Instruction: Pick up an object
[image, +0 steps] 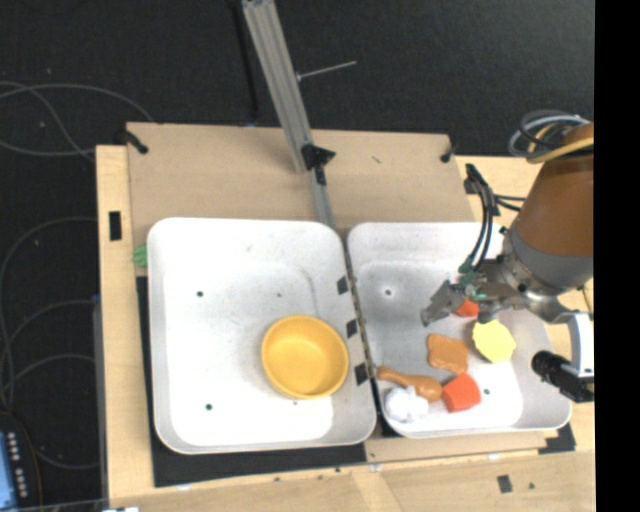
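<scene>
My gripper (447, 300) hangs low over the middle of the right bin (400, 262), reaching in from the right under the orange-banded wrist. A small red-orange piece (467, 308) shows right beside it, partly hidden; whether it is held I cannot tell. Just below lie a tan-orange block (447, 352) and a pale yellow object (494, 341). Nearer the front edge are a red cube (461, 393), a brown stick-like piece (410, 380) and a white object (404, 405).
A yellow bowl (305, 357) sits in the left bin (220, 270), toward its front right. A grey metal pole (285, 90) slants up from the back between the bins. The bins' shared wall (352, 310) runs just left of the gripper.
</scene>
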